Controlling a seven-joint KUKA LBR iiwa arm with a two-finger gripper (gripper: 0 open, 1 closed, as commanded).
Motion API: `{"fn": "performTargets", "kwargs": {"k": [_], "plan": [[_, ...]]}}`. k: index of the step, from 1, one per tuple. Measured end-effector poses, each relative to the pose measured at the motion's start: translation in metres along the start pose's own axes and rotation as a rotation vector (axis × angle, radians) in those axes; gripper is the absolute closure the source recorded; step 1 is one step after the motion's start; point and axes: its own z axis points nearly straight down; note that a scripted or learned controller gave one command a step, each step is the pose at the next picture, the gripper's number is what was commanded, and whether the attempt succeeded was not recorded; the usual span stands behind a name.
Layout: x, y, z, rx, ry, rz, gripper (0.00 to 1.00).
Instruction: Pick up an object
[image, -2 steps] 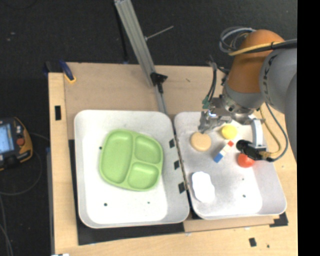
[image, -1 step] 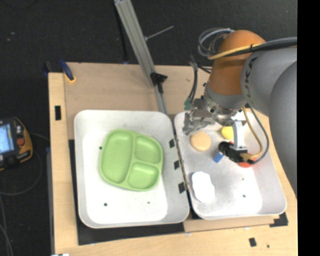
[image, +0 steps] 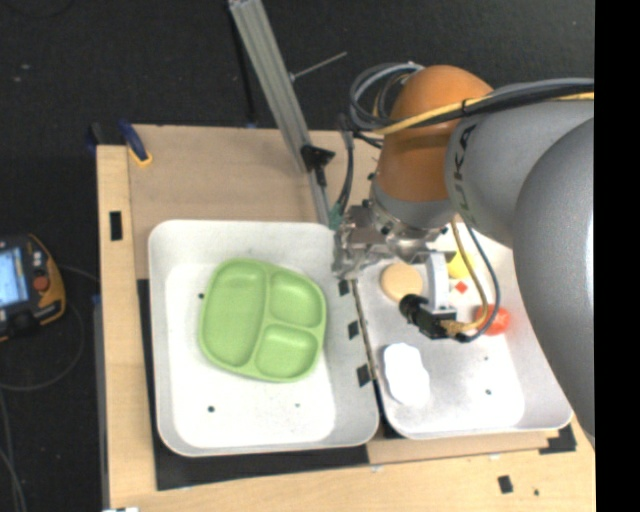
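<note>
My end effector, right of frame centre, hangs low over the right bin, placed above a tan round object; its grip state I cannot tell. A green divided plate lies in the left bin.

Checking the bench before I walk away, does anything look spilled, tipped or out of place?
Nothing stands out. The green divided plate lies flat in the left bin. In the right bin, a white object and a tan one sit below the arm.
</note>
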Motion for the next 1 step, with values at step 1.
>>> {"fn": "performTargets", "kwargs": {"k": [1], "plan": [[0.0453,-0.0137,-0.0132,-0.001,-0.001,0.002,1.00]]}}
